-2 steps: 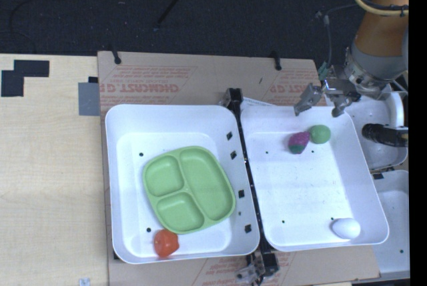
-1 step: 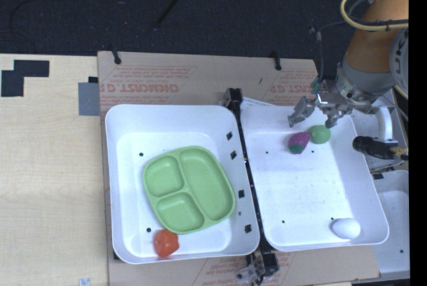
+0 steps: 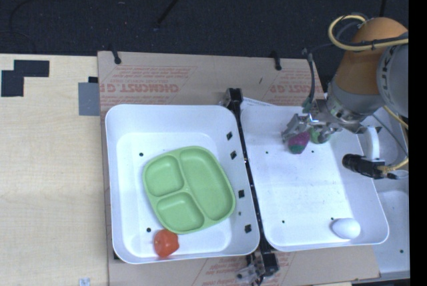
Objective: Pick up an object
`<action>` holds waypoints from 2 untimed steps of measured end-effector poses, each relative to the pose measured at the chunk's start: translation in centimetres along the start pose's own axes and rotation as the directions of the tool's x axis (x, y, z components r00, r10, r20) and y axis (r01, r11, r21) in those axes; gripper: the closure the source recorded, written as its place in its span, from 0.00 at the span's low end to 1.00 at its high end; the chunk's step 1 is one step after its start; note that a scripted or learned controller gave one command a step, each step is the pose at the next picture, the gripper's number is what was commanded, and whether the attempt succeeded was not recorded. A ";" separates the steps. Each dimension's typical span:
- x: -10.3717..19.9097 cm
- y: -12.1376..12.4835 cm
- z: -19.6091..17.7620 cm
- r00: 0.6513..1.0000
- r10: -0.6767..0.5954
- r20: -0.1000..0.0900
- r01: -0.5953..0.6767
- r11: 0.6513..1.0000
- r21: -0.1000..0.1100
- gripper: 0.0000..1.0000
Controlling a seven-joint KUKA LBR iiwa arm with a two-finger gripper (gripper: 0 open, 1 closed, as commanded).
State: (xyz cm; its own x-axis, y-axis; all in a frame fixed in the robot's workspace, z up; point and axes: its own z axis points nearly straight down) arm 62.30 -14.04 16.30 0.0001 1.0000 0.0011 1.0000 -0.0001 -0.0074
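Note:
My gripper [image 3: 300, 137] is over the back part of the right bin [image 3: 313, 211], reaching in from the right. A small purple and green object [image 3: 298, 143] sits between its fingertips, and the gripper is shut on it. A white egg-shaped object [image 3: 345, 228] lies in the right bin's front right corner. In the left bin [image 3: 127, 145] lies a green divided plate [image 3: 189, 189], with a small orange-red object [image 3: 166, 243] just in front of it.
A black divider [image 3: 243, 171] runs between the two bins. A black cylindrical part [image 3: 363, 165] of the arm hangs over the right bin's right side. Cardboard [image 3: 173, 78] lies under the bins, and a wooden bench top [image 3: 47, 178] extends to the left.

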 end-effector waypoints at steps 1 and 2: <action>0.1 0.0 4.3 1.000 0.000 0.000 0.000 1.000 -0.001 0.00; 0.0 0.0 3.1 1.000 0.002 0.000 -0.002 1.000 -0.003 1.00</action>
State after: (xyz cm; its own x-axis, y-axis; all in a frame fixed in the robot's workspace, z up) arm 62.30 -14.01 13.25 0.0016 1.0000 0.0007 1.0000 -0.0016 -0.0041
